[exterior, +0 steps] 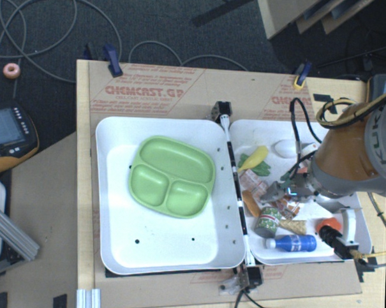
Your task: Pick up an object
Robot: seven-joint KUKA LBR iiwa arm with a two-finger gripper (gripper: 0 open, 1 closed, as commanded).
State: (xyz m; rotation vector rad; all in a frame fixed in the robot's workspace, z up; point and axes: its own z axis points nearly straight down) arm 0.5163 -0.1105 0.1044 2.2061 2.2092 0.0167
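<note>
I see the grey arm with its orange band reaching into the right shallow white bin [362, 218] on the counter, its end effector [288, 194] low over a heap of crumpled wrappers [255, 183]; whether it has hold of anything I cannot tell. Just beyond it lies a yellow plastic banana [255, 156]; just in front, a blue-labelled plastic bottle [294, 243] lies on its side. The left shallow white bin [115, 179] holds a light green three-compartment plastic tray [172, 176], well apart.
</note>
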